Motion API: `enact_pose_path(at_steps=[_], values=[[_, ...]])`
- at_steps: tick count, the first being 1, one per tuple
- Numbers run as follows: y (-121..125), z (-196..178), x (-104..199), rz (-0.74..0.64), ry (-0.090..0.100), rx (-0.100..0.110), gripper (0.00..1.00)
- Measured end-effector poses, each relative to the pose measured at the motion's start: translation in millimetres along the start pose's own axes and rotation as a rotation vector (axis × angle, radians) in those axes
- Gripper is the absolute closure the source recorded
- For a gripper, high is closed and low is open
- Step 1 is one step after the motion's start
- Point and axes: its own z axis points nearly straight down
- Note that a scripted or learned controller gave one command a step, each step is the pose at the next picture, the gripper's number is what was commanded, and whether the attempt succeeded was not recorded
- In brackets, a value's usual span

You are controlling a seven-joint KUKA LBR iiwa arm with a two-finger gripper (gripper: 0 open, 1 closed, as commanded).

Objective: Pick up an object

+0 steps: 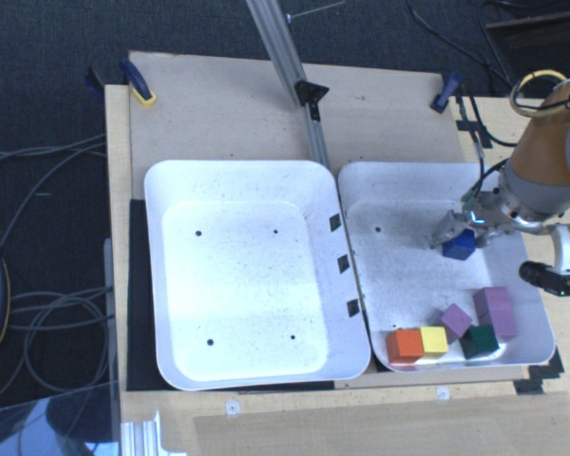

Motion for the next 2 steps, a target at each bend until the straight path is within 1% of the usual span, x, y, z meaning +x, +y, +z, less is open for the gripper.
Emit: enact_pose_path(at_steps=[1,2], values=[[1.9,-14.4,-0.3,-0.001,-0.002,-0.008,1.0],[7.6,-75.4,6.7,-0.002,-0.004,-0.013,1.0]])
